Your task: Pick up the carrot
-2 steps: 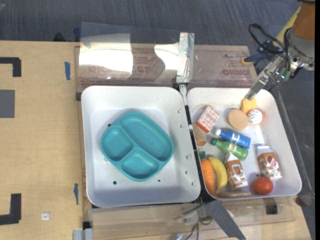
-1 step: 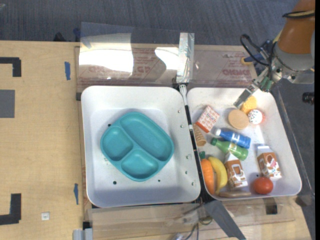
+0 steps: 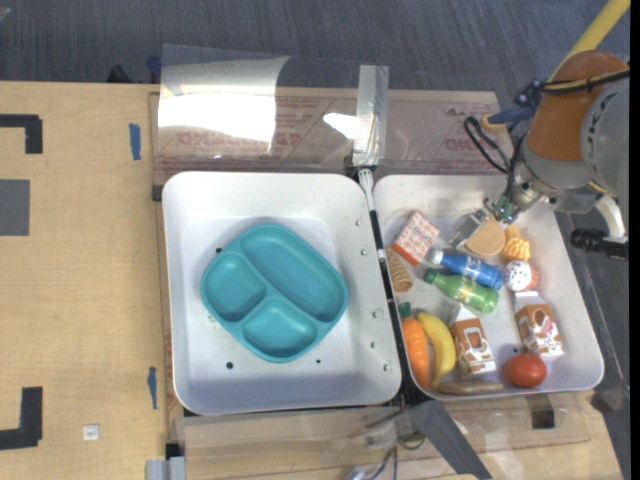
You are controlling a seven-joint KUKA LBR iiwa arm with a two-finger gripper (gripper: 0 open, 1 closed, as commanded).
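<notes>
Camera view: we list the orange tapered carrot [image 3: 414,348] lying untouched at the right white plastic bin's [image 3: 585,313] near-left corner beside a yellow banana [image 3: 438,340], the gripper [image 3: 503,208] well apart at the far side, pick-up not begun.

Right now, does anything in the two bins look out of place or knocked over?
Nothing looks spilled or damaged. The right bin is crowded: bottles lie flat, and the carrot sits wedged against the left wall beside the banana. The teal tray sits skewed in the left bin.
</notes>
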